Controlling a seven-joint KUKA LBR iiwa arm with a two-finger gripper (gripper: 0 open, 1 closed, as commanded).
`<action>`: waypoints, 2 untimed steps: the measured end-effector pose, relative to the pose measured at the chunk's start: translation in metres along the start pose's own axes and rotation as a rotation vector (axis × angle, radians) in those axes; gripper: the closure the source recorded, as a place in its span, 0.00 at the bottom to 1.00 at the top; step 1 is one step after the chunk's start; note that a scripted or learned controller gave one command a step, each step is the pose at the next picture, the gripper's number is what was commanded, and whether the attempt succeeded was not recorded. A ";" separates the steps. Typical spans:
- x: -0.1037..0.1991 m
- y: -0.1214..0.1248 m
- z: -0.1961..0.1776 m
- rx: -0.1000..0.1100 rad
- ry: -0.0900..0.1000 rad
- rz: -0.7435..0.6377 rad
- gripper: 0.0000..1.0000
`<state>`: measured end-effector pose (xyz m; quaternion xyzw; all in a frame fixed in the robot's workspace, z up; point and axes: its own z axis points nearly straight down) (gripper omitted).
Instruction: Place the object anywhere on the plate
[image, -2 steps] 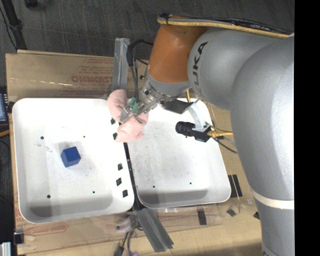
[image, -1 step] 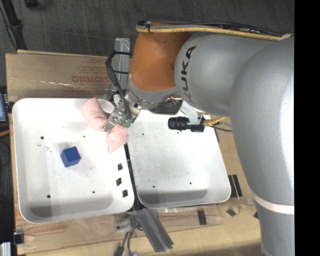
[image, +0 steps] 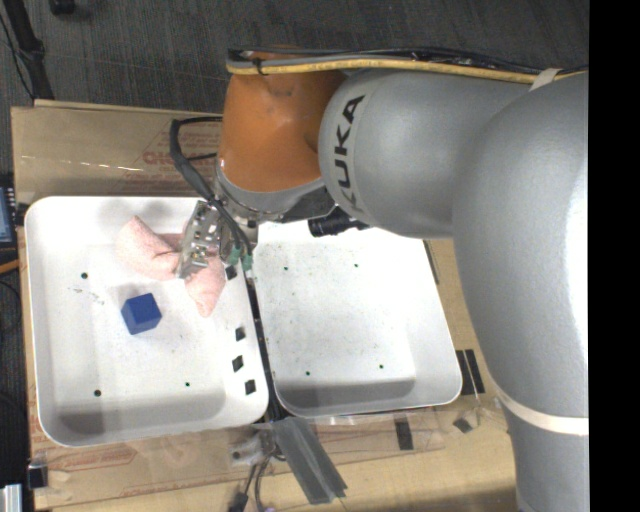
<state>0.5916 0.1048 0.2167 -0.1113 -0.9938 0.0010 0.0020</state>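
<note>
The jaws (image: 205, 245) hang over the upper right part of the left bin (image: 60, 400), close to the wall it shares with the right bin (image: 400, 385), and whether they are spread or pressed together cannot be told from this slanted view, since the metal fingers blur into one another. They sit right at the bend of a soft pink object (image: 170, 258), a limp, bent shape whose one lobe reaches up and left and whose other hangs down toward the bin's middle; the jaws touch or overlap it, but nothing shows it caught between them. Just below and left of the pink object, apart from it, a small blue cube (image: 142, 313) rests on the bin floor. Above the jaws rises the orange band (image: 265, 125) of the wrist, and beyond it the grey arm (image: 470, 150) sweeps in from the right, covering the right bin's upper edge. Both bins lie on a brown cardboard-covered surface (image: 100, 140).
</note>
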 end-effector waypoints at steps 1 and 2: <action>0.020 0.045 -0.008 -0.001 -0.004 -0.227 1.00; 0.020 0.045 -0.009 -0.001 -0.004 -0.227 0.00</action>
